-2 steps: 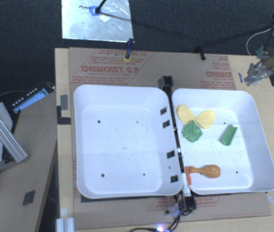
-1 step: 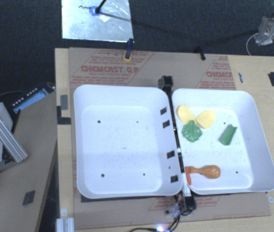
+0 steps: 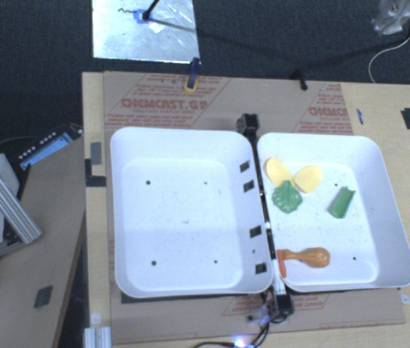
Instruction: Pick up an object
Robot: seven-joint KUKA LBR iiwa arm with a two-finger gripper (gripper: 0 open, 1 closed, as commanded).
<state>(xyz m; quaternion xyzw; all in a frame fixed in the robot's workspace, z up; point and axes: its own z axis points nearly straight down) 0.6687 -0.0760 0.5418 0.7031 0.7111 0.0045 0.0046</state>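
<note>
Dark blue-grey carpet surrounds my bench [image 3: 42, 281], a pale wooden top carrying a brown cardboard sheet [image 3: 212, 96] printed in faded red letters too blurred for me to read. Behind it a shiny square metal plate [image 3: 143, 20] lies on the floor.

Two shallow white bins of smooth, glossy plastic with rounded corners sit touching side by side on the cardboard. The left bin [image 3: 183, 209] shows small dark dots on its floor.

The right bin [image 3: 375, 194] holds everything I might lift. Two flat yellow oval pieces [image 3: 292, 175] lie near its back left, a crinkled green leafy piece [image 3: 287, 197] touching them just in front. A smooth green block [image 3: 341, 202] lies tilted to their right. An orange drumstick-shaped piece [image 3: 305, 257] lies near the front wall.

My gripper [image 3: 400, 6] hangs at the top right corner over the carpet, well apart from the bins, blurred; I cannot tell how it is set.
</note>
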